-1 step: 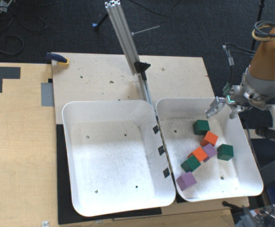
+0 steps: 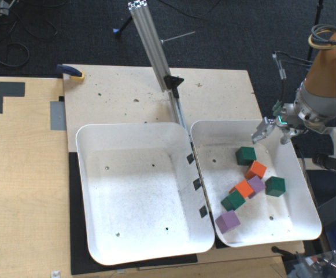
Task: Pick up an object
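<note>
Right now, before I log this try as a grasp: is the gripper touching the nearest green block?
Apart. The camera view shows bare white bin floor between the gripper and the green block; its open fingers hold nothing.

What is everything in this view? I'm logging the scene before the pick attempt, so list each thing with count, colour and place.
green blocks: 3, dark green, right bin, spread among the other blocks
orange blocks: 2, orange, right bin, middle of the cluster
purple blocks: 2, light purple, right bin, one near the front-left corner, one beside an orange block
right bin: 1, white, right side of the bench
left bin: 1, white, beside the right bin
metal rail: 1, silver, slanting up behind the bins
clamp: 1, blue and yellow, bench's far left corner
gripper: 1, grey, above the right bin's far edge, holding nothing
</note>
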`<state>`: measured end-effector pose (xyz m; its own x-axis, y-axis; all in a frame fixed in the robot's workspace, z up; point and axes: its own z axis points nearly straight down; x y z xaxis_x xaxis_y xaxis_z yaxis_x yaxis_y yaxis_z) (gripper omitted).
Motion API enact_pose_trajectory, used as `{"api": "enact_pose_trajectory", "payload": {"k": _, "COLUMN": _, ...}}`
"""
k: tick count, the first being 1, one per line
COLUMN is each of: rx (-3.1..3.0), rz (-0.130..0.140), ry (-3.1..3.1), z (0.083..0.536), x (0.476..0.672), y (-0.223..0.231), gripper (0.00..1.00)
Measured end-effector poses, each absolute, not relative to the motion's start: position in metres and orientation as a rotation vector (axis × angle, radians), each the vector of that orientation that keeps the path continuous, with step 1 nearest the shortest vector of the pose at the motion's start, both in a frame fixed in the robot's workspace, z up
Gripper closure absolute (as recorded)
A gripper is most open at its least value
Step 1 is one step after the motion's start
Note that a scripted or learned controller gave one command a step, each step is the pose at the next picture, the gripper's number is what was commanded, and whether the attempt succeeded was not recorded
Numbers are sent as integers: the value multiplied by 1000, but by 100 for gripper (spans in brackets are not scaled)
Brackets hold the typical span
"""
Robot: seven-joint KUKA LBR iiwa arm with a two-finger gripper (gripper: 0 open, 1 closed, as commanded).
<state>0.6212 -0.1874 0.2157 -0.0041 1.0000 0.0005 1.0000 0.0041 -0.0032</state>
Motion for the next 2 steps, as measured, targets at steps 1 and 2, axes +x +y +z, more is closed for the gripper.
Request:
{"api": "enact_pose_trajectory", "payload": {"k": 1, "rx": -2211, "rz": 6, "ry": -2223, "z": 169, "x": 628, "y": -185, "gripper": 0}}
{"api": "enact_pose_trajectory", "payload": {"k": 2, "rx": -2213, "rz": 7, "ry": -2219, "z": 121, "x": 620, "y": -178, "gripper": 0}}
